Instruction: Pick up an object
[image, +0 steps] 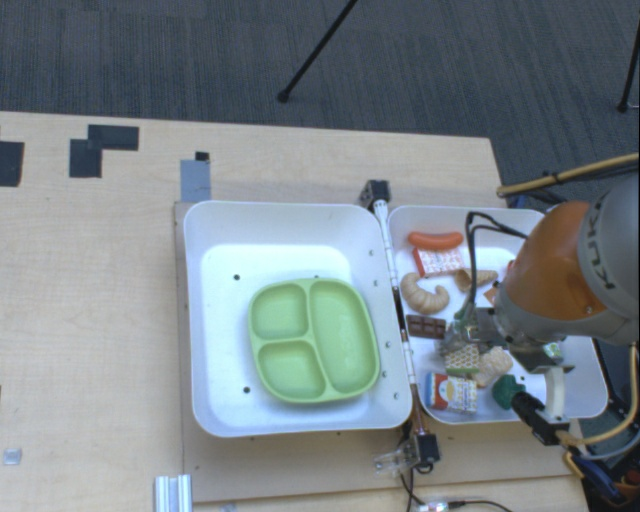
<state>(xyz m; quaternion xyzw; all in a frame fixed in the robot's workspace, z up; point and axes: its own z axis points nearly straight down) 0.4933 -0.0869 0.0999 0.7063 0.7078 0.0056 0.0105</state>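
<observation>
The right bin (420, 222) holds several small food items: a red sausage (436, 240), a red-and-white packet (438, 262), a croissant (424, 294), a dark chocolate bar (426, 326), a waffle-like piece (461, 356), a pale lump (493, 364), a green item (503, 391) and a small carton (454, 392). My arm's orange band (548, 265) hangs over the bin's right half. The gripper (472, 335) reaches down among the items near the waffle piece, its tips hidden in the clutter.
The left bin (215, 300) holds a light green three-compartment plate (313, 340). A metal divider (393, 290) runs between the bins. Black cables loop around the arm, and the wooden bench (90, 330) spreads to the left.
</observation>
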